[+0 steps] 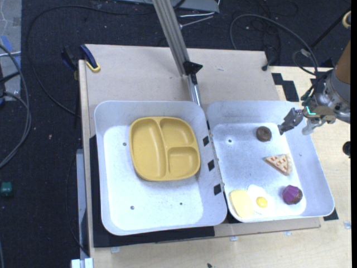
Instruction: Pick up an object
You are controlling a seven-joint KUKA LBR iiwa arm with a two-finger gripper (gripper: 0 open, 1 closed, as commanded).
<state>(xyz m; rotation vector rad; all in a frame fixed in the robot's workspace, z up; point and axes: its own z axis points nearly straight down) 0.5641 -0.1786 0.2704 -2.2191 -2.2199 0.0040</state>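
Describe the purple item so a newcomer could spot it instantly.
Look at the right white bin, then its near right corner. The purple item sits there, right of the fried egg toy and below the pizza slice. It is the one round, purple object among them.

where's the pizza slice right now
The pizza slice lies in the right bin, toward its right side, below the brown round piece and above the purple piece.

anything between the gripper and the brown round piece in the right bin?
Nothing visible. The gripper hangs over the right bin at its far right side, fingers apart, and the brown round piece lies just to its left with bare bin floor between. The pizza slice lies nearer the camera, out of that path.
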